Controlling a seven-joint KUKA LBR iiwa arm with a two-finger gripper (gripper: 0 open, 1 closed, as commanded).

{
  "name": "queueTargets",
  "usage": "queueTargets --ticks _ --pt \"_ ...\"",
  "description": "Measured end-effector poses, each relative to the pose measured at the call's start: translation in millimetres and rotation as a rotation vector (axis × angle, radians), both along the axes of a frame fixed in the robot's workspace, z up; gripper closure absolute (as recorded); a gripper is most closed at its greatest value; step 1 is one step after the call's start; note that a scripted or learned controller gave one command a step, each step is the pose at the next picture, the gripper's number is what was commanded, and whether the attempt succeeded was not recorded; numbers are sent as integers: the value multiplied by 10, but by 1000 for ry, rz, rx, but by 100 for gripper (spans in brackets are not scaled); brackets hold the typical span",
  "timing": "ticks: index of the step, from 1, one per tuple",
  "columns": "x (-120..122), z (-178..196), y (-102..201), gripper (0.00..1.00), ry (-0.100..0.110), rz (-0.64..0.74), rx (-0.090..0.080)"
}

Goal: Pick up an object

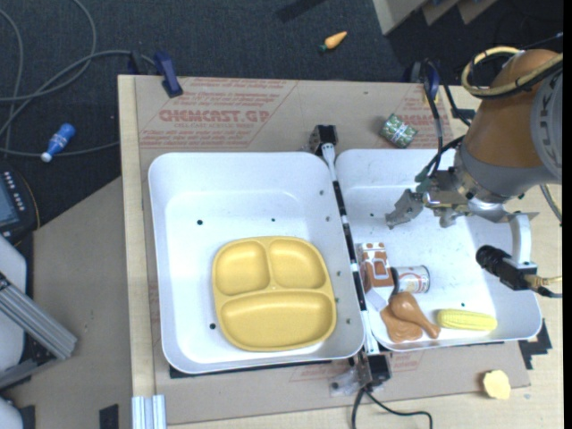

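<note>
- The brown board (pixel 268 114) on the counter carries red print near its 12 o'clock edge; the large line reads "CHEMCAST GP", set upside-down or mirrored to this view.
- Smaller red lines above and below that line are too fine to read.
- More red print at the board's 1 o'clock corner is partly hidden and unreadable.
- The small can (pixel 413 281) and box (pixel 374 264) in the right bin (pixel 500 329) bear labels too blurred to read.

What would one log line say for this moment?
end effector: above right bin, holding nothing | corn cob, can: in bin | yellow tray: left bin
</note>
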State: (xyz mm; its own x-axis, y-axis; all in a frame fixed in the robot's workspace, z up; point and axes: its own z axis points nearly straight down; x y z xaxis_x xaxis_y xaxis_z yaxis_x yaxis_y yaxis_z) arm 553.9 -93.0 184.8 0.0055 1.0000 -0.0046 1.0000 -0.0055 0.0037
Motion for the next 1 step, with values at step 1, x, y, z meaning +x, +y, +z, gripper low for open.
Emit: queueTargets --ticks 1 --pt "-195 -735 0 0 -8 7 3"
